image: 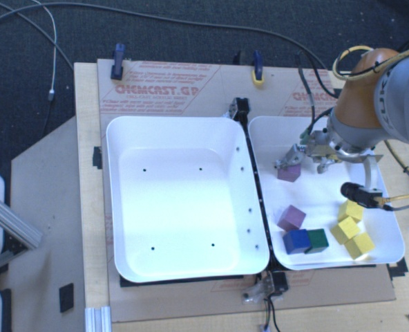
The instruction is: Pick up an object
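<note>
— White bins, two, side by side on bench (87,185). Contents of right bin (398,244)?

— Purple block (289,172) near upper left of right bin, lying on floor. Second purple block (291,218) lower down; blue block (296,241) and green block (318,239) touching, just below it. Yellow blocks (352,229) clustered at lower right.

— Arm position?

— Grey arm (391,102) with orange band, entering from right, over right bin. Gripper (294,159) down at upper purple block, one finger (285,162) resting against its top edge.

— Claw apart or together? Block clamped?

— Cannot tell from this angle; wrist and fingers overlap. No lift visible.

— Left bin (115,206)?

— White floor, small dark holes. Nothing further noted.
</note>
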`<state>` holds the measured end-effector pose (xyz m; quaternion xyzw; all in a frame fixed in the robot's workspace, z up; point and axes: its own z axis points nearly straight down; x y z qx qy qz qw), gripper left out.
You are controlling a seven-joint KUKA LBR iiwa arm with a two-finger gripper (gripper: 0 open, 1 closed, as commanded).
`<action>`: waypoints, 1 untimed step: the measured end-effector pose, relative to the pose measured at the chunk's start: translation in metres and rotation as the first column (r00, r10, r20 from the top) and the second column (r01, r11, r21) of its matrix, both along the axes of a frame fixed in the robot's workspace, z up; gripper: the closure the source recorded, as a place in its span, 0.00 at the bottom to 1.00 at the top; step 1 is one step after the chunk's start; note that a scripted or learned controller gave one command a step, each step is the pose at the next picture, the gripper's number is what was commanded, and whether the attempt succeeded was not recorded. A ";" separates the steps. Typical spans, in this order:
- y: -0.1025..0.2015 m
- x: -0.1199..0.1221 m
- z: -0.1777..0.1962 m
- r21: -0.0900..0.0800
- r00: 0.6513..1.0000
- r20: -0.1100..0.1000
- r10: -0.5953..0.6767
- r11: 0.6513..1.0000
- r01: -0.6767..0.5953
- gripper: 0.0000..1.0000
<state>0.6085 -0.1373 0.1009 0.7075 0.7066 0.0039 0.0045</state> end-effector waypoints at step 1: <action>0.001 -0.004 -0.006 0.000 1.000 -0.011 -0.001 1.000 0.001 0.00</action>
